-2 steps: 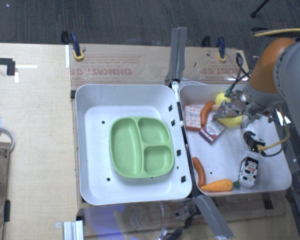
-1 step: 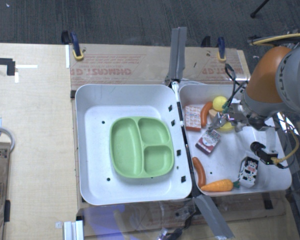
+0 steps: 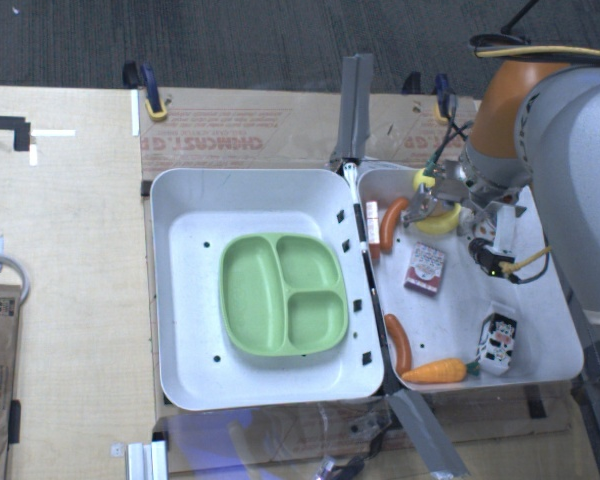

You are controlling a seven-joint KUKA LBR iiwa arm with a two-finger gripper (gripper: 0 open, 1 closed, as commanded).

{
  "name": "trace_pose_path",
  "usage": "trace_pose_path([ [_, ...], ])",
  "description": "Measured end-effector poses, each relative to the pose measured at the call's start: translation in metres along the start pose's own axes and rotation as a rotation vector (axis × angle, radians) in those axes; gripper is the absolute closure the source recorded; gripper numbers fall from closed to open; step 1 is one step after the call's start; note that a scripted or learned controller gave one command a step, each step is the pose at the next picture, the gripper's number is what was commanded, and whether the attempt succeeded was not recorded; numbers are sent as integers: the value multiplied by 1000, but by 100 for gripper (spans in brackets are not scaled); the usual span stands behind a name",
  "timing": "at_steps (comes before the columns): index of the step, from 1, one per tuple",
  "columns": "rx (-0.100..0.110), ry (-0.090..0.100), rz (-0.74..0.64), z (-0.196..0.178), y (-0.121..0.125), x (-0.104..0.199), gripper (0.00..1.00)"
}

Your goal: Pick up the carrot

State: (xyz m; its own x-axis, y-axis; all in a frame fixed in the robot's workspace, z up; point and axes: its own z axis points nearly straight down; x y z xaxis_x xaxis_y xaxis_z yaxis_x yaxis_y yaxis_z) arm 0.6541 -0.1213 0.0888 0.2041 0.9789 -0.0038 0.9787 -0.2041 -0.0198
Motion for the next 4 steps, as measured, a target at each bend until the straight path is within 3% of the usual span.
trace_pose_path([
  [1,-9,-2,-3,-10,2,1,100],
  [2,-16,2,-71,-101,-80,55,100],
  [3,-18,1,38,-250,-121,74,100],
  [4,-14,4,298,-193,-89,-15,100],
])
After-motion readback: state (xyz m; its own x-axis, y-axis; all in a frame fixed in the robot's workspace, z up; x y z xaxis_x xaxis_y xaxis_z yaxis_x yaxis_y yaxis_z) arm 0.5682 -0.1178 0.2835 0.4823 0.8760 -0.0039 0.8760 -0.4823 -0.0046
